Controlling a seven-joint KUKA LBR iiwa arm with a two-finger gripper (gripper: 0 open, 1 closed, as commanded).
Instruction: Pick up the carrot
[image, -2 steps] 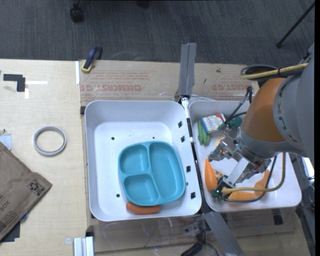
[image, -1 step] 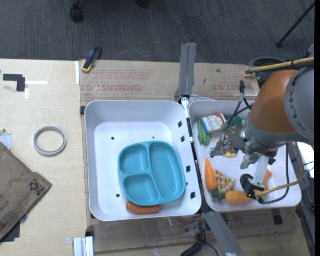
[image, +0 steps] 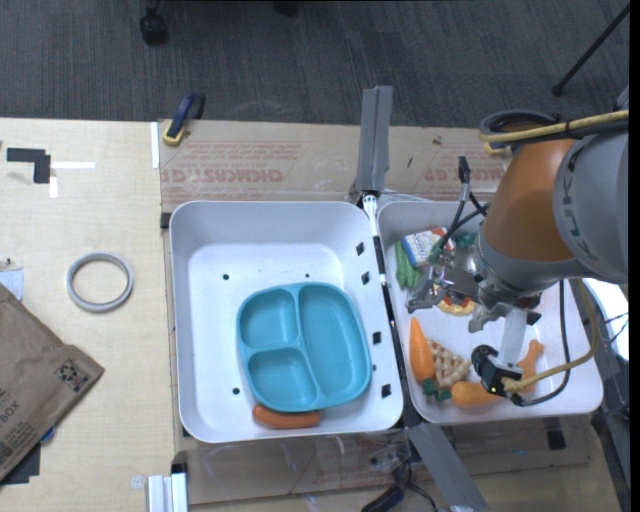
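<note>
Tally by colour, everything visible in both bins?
Teal: 1, plate
Orange: 4, sausage, carrot, round piece, long piece
Green: 1, vegetable
Tan: 1, waffle
Yellow: 1, scrap
White: 1, packet
Total: 9; the arm hides part of the right bin.

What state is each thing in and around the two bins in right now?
Carrot, lying flat in the right bin, not held.
Blue plate, right way up in the left bin.
Sausage, lying flat beside the blue plate.
Tape roll, flat on the bench.
</note>
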